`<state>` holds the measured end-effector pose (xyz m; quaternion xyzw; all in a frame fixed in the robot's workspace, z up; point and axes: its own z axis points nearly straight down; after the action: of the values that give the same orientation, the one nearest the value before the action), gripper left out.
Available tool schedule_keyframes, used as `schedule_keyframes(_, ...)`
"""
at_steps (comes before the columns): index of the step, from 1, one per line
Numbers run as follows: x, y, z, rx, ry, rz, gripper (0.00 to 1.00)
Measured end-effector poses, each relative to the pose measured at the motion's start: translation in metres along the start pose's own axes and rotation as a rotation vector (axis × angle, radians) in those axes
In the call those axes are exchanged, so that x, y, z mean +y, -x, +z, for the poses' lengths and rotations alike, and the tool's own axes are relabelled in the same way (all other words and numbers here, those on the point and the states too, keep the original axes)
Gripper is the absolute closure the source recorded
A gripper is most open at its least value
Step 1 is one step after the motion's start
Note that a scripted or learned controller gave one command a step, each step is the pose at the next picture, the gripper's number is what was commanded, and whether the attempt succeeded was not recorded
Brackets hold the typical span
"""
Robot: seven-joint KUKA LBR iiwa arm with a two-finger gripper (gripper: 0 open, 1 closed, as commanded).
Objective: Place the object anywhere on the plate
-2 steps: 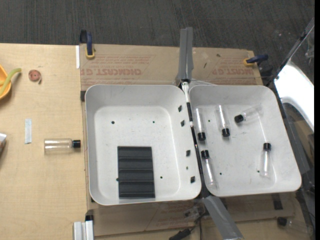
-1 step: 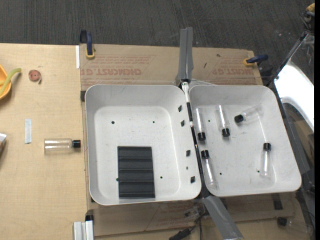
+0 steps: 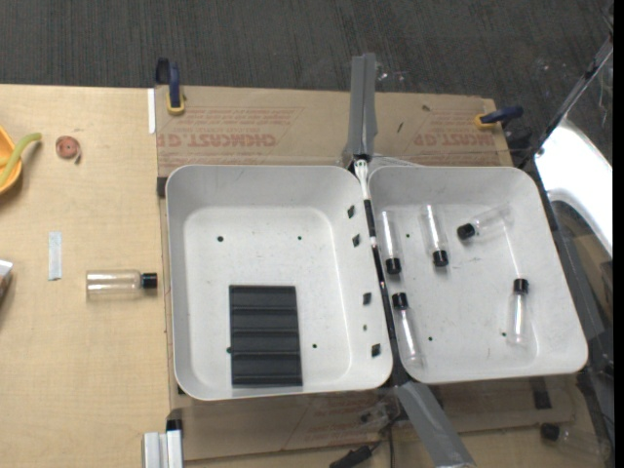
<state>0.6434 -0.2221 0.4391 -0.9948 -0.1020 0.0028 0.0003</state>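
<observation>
A black ridged plate [image 3: 263,336] lies flat in the front part of the left bin [image 3: 176,261]. In the right bin [image 3: 573,328] lie several clear vials with black caps. One vial [image 3: 390,246] and another [image 3: 405,326] rest along the bin's left wall. A third vial [image 3: 433,236] is beside them, a tilted one [image 3: 484,226] lies towards the back, and one [image 3: 517,311] lies near the right wall. All the vials lie on their sides, apart from each other.
On the wooden bench left of the bins lie a loose capped vial [image 3: 119,282], a small white strip [image 3: 55,256], a red disc [image 3: 66,147] and an orange-yellow object [image 3: 8,160]. Clamps [image 3: 170,86] hold cardboard behind the bins. A white curved body [image 3: 577,164] stands at right.
</observation>
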Motion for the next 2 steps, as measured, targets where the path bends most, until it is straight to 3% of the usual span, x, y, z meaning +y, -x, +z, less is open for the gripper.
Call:
schedule_keyframes(1, -0.015, 0.074, -0.001, 0.001, -0.001, -0.017, 0.0)
schedule_keyframes(2, -0.102, 0.001, -0.001, 0.002, 0.001, 0.006, 0.0)
